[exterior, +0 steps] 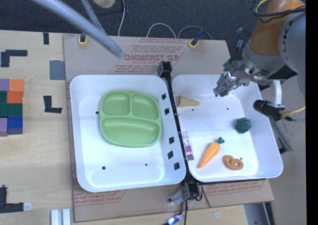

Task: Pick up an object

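Observation:
My gripper (221, 88) hangs over the back of the right bin (258, 119), with nothing visible between its fingers. In that bin lie a tan wedge-shaped piece (187, 102) at the back left, a dark green broccoli-like piece (243, 125) at the right, an orange carrot (210, 152) near the front, and a small brown pretzel (232, 162) beside the carrot. The wedge lies left of the gripper, apart from it.
The left bin (84, 144) holds a green divided plate (131, 118). A black divider (171, 119) runs between the bins. Coloured blocks (12, 106) sit at the far left of the bench. The arm's grey and orange body (276, 25) is at the upper right.

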